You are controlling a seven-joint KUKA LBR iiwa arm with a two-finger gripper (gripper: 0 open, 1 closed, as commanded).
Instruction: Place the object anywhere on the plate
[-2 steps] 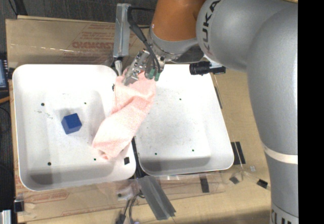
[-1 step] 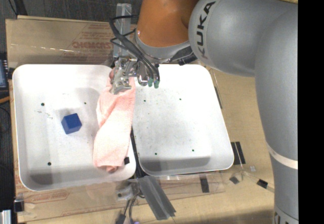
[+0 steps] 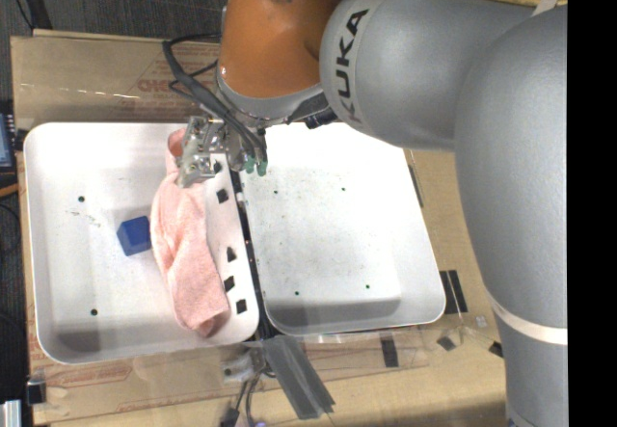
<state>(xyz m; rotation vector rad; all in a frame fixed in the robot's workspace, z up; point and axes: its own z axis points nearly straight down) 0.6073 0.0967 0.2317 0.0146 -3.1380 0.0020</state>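
Note:
A small blue block (image 3: 135,235) lies on the floor of the left bin (image 3: 58,174), left of centre. A long pink thing (image 3: 193,252) with a cloth-like surface stretches along that bin's right side, from near the back wall down to the front right corner. My gripper (image 3: 204,157) hangs over the pink thing's upper end, touching or just above it; the metal parts hide the contact. The blue block sits well clear of the gripper, to its lower left.
The right bin (image 3: 337,252) lies next to the left one, sharing a raised middle rim (image 3: 241,252) with black marks. The big grey arm and orange band (image 3: 270,30) cover the back and right of the scene. Cardboard lies under the bins.

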